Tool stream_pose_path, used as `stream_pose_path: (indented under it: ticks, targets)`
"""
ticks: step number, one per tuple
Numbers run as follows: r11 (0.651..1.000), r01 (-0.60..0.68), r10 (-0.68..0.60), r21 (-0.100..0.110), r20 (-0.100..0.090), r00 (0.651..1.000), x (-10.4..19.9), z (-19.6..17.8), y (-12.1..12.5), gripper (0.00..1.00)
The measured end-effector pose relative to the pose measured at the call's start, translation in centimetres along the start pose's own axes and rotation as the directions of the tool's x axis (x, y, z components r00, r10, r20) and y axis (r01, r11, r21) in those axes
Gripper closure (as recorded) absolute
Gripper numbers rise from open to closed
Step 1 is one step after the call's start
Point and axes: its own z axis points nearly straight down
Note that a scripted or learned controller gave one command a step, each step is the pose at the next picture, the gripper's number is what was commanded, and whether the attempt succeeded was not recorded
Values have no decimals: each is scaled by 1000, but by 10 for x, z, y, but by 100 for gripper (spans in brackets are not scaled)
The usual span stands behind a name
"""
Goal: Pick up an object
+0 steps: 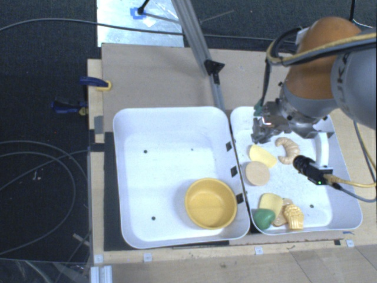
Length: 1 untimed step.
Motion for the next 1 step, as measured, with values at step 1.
stream_pose_path:
  ticks: [1]
  targets:
    - [1000, -1, 1, 1, 0, 1000, 44, 0, 21, 100]
